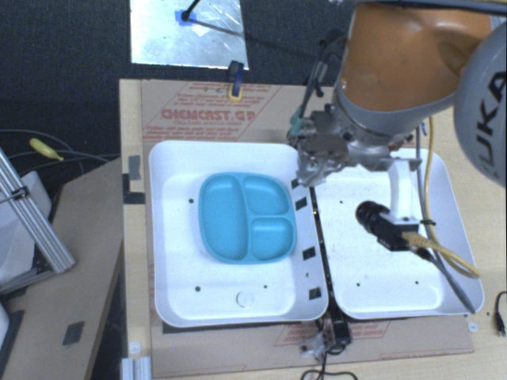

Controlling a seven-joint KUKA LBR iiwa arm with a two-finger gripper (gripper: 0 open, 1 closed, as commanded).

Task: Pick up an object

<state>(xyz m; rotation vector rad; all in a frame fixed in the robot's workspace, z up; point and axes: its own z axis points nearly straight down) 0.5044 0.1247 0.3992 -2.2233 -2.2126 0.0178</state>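
Note:
A light blue plate with three compartments lies flat in the middle of the left white bin. My gripper hangs below the orange-banded wrist, over the divide between the two bins near their far edge. It is just past the plate's upper right corner and is not touching it. The wrist body hides much of the gripper from above. Nothing shows in its grasp.
The right white bin sits beside the left one, with the arm reaching over its far half. Both bins rest on a cardboard sheet. A shiny foil sheet lies behind them, and an aluminium frame stands at the left.

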